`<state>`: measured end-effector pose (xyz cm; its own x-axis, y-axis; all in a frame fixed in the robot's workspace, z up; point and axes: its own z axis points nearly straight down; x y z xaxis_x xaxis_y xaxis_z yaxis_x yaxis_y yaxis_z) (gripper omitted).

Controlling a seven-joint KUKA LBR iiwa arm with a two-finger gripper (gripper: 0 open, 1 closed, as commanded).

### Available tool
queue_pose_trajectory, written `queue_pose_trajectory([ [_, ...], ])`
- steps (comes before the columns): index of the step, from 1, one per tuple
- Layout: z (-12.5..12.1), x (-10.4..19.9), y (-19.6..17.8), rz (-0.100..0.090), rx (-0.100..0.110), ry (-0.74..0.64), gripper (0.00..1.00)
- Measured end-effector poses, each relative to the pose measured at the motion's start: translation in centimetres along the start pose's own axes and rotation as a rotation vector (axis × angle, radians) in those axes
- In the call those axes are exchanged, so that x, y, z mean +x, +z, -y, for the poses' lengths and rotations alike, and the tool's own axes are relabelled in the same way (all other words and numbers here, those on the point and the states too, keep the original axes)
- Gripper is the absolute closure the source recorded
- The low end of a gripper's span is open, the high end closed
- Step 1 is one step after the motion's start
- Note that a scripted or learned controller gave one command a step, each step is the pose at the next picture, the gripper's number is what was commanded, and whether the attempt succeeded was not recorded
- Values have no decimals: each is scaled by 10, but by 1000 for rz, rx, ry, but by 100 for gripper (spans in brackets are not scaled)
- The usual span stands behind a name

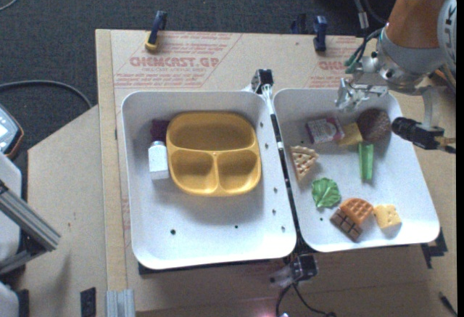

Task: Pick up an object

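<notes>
My gripper (350, 99) hangs over the far edge of the right bin (420, 199), above and slightly right of a pinkish packet (323, 130). Nothing shows between its fingers. Beside the packet lie a yellow wedge (351, 136) and a dark brown round item (375, 123). Further forward in the same bin are a green pepper strip (366, 161), a pizza-like slice (304, 161), a green leaf (325, 193), a waffle piece (352, 217) and a cheese cube (387, 216).
The left bin (145, 228) holds a yellow divided tray (213, 152), a small white bottle (159, 160) and a dark item (159, 128) by its left wall. A divider rail (278, 149) separates the bins. Clamps stand at the bench's back edge.
</notes>
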<state>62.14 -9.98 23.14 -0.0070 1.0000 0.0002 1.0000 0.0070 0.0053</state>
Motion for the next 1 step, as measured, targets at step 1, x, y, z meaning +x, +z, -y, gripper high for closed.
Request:
queue_pose_trajectory([
  [1,-18,47,11,0,1,2,100],
])
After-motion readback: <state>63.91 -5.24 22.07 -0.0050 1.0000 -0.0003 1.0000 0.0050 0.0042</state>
